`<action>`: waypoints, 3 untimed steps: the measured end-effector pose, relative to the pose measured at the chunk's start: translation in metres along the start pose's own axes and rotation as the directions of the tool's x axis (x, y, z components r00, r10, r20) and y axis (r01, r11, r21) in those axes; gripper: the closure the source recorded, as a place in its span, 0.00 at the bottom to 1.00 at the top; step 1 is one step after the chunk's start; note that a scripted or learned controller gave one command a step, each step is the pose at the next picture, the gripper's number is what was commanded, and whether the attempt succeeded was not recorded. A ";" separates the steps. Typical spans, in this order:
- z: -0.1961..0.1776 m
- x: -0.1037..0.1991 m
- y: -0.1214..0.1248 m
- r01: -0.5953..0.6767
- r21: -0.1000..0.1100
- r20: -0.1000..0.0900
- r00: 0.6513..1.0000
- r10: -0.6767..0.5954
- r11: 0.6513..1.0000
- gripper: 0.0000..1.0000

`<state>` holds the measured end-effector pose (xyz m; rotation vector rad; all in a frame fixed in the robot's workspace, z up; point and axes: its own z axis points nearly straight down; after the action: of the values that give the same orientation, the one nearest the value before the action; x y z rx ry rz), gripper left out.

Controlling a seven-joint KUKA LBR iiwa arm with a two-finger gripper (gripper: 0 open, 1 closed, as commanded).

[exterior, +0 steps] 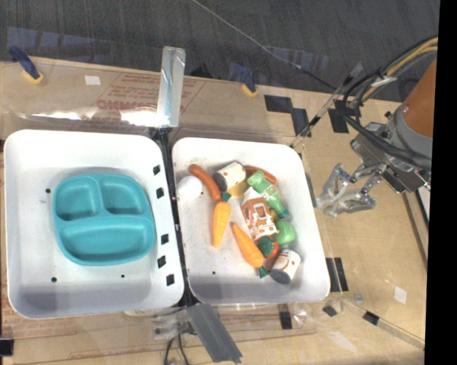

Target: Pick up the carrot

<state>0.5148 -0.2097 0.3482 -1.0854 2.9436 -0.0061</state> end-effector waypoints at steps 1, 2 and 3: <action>0.041 0.007 0.034 0.279 -0.007 -0.001 0.960 -0.279 0.960 1.00; 0.030 0.005 0.034 0.284 -0.004 -0.001 0.959 -0.284 0.959 1.00; 0.020 0.004 0.033 0.288 -0.002 0.000 0.958 -0.288 0.958 1.00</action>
<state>0.4905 -0.1870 0.3282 -1.5037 2.7557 -0.0041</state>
